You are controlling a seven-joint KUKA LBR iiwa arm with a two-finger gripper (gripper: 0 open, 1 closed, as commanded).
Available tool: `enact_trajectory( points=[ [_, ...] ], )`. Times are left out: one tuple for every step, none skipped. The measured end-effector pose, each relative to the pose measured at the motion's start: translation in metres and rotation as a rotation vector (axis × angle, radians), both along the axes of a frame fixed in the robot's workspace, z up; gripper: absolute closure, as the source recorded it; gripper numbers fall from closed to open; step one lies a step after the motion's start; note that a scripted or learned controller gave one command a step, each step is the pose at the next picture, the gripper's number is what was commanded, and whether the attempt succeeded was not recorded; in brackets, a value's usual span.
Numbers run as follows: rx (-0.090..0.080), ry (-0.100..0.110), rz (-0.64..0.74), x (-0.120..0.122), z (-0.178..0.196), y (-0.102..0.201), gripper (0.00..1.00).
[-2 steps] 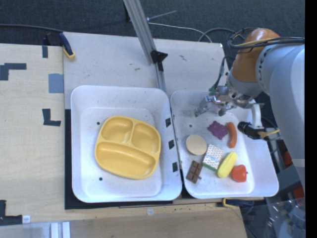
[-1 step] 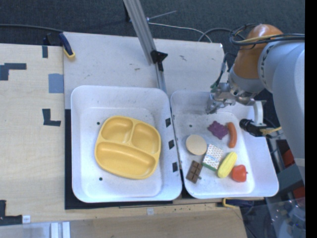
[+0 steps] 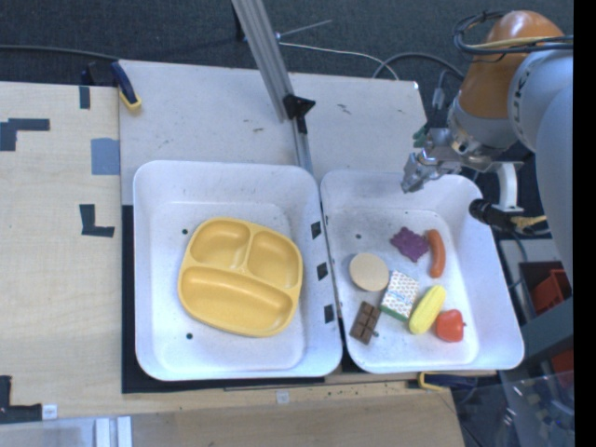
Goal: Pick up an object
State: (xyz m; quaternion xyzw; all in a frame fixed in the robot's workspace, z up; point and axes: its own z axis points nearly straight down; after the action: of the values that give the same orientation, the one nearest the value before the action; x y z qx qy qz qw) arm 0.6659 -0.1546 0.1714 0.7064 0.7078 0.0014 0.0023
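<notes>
Bench front: pale wood (image 3: 56, 277) on the left with dark tape marks, a black mat under the two bins.
Left bin (image 3: 154, 343): white and shallow; a yellow divided tray (image 3: 240, 276) lies flat in it, tilted a little against the bin's sides.
Right bin (image 3: 498, 343): white, speckled with dark scuffs on the floor.
Nearest things in right bin: chocolate bar (image 3: 365, 322) by the near left corner; yellow corn cob (image 3: 426, 309) and red tomato-like piece (image 3: 450, 325) touching each other near the front right.
Middle of right bin: patterned white-and-green block (image 3: 400, 292) just beside the corn; tan round disc (image 3: 369, 272) to its left.
Further in: purple piece (image 3: 409, 243) with an orange sausage shape (image 3: 435, 252) just beside it on the right.
Gripper (image 3: 415, 177): over the far rim of the right bin, well apart from all the items; nothing seen between the fingers, and whether they are apart or together I cannot tell, as the tip is small and blurred.
Arm (image 3: 507, 82): grey with an orange top, entering from the right, cut off by the frame.
Far bench: grey board (image 3: 205, 110), a slanted metal pole (image 3: 265, 45), a blue-and-yellow clamp (image 3: 125, 86).
Room: dark carpet (image 3: 112, 12) beyond, thin cables across it.
</notes>
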Motion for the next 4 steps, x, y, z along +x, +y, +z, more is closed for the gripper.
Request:
enact_trajectory(
  points=[
    [0.000,0.001,-0.001,-0.009,0.054,0.000,1.00],
    [0.001,0.003,0.000,-0.009,0.080,0.000,1.00],
    [0.002,0.009,0.002,-0.031,0.066,0.045,1.00],
    [0.003,0.008,0.004,-0.056,0.067,0.103,1.00]
  ],
)
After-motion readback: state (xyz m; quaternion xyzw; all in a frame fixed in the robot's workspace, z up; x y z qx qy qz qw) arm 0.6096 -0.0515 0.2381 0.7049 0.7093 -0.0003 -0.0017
